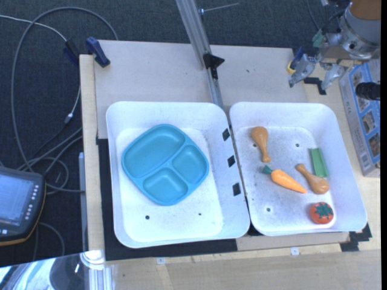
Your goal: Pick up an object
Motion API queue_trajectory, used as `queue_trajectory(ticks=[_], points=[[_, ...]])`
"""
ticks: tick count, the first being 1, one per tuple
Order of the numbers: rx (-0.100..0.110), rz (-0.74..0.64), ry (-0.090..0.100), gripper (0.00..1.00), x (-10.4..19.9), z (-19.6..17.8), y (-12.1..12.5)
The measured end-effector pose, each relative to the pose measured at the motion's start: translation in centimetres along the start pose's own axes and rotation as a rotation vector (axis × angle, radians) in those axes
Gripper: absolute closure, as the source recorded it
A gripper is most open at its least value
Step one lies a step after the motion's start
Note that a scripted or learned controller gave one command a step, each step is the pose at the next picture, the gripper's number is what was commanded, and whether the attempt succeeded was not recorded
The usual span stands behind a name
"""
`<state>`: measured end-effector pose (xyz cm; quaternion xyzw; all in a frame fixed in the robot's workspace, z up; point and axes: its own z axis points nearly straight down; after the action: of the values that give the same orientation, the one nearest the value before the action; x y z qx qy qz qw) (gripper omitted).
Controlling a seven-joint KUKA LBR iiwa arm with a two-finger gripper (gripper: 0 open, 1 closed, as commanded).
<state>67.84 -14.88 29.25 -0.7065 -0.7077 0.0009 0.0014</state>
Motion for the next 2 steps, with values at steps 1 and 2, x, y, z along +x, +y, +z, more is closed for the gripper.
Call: queue_trajectory(ticks=[1,2], points=[[0.0,0.0,-0.001,0.0,0.0,0.0,0.0],[0.003,0.002,0.0,0.0,-0.7,4.5,0.0]])
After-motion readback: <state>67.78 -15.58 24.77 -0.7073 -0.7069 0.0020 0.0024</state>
